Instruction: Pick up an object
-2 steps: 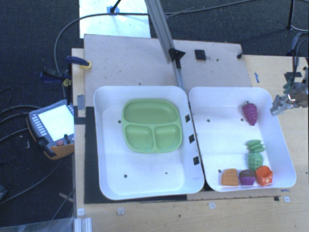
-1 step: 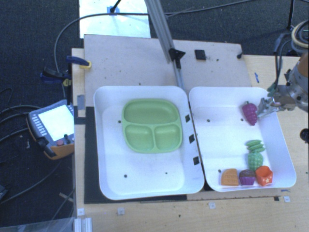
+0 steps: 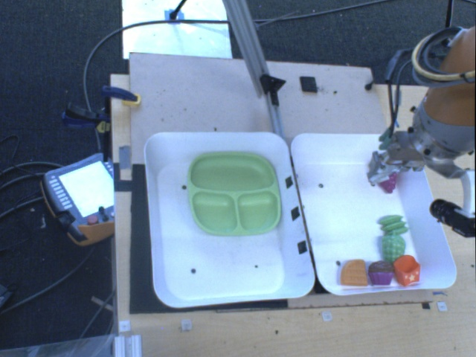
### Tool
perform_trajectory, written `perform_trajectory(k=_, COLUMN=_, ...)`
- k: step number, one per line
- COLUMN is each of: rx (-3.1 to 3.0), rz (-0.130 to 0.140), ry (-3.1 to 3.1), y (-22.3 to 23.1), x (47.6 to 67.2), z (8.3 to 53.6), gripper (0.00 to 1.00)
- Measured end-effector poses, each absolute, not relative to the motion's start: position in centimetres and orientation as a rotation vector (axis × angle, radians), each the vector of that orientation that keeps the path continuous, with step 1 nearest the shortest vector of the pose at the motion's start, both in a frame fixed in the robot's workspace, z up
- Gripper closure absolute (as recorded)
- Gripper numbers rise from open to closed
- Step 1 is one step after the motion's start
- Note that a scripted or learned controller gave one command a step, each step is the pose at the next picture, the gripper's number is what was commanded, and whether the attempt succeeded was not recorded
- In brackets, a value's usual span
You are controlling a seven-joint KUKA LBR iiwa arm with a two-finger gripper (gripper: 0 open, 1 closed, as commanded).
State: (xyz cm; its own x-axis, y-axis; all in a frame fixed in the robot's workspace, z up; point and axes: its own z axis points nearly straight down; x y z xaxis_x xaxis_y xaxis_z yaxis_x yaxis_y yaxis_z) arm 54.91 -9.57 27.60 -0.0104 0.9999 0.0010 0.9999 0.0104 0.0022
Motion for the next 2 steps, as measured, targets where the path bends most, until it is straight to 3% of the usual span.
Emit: perform_trajectory(k=2, rx=2.212, rz=0.001, ry=2.233, y=1.9, x=52.8, z=24.0, gripper=1.0)
